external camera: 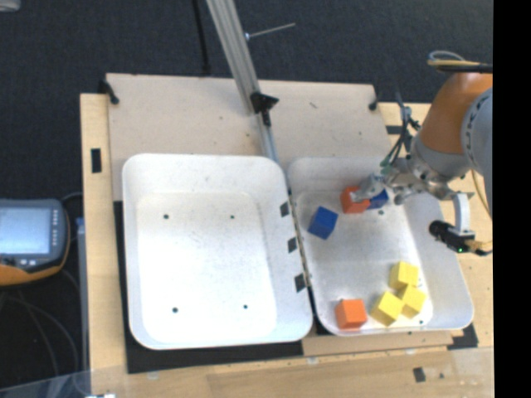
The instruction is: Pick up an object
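Camera view: wood bench [191, 114], dark floor; gripper [371, 196] at orange block [355, 201], grip unclear.

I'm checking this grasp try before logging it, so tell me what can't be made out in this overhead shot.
- Gripper in the camera view: too small and blurred to tell its state.
- Orange block at the gripper: partly covered by it, so whether it is gripped is unclear.
- Blue piece beside it: too small to identify.
- Arm: cut off at the right.
- Yellow blocks: clustered, count uncertain.
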Robot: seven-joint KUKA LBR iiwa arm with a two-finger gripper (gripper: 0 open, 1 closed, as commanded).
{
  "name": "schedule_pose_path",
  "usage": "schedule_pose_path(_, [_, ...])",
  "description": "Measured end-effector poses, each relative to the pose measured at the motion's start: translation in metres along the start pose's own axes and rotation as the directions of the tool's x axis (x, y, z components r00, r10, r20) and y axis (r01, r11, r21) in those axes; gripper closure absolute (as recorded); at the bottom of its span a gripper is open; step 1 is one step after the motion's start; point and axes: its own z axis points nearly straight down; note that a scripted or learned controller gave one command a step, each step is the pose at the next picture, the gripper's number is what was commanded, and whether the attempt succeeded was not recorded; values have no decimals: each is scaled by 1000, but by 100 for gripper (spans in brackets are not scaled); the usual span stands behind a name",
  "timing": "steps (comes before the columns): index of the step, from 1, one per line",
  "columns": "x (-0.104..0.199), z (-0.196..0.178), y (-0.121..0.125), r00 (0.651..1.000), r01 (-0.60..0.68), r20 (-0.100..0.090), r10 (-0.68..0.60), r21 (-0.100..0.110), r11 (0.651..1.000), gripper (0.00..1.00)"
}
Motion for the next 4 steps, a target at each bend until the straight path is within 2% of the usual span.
schedule_pose_path(2, [0, 0, 3, 1000, 0, 0, 0, -1, 1000, 0])
schedule_pose_path(3, [-3, -14, 6, 1000, 2, 6, -2, -11, 1000, 100])
schedule_pose_path(4, [8, -5, 19, 1000, -1, 5, 1, -2, 1000, 100])
